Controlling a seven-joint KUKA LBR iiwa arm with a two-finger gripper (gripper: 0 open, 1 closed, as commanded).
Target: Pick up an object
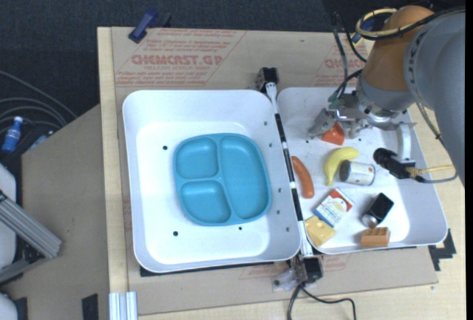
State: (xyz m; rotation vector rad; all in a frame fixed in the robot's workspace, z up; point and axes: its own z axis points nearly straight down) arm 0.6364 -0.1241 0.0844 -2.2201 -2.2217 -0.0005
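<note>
Even overhead light, white bins (140, 163) bright, soft shadows, slight blur throughout.

Grey KUKA arm (443, 52) enters from the right, bent downward, orange band (388, 52) above the wrist. Two-finger metal gripper (334, 121) is lowered near the right bin's far-left area. Finger state cannot be determined.

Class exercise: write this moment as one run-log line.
arm: over right white bin | gripper: low, at small orange-red block | grasp: unconfirmed | nearby: yellow banana, orange sausage | left bin: blue divided plate
</note>
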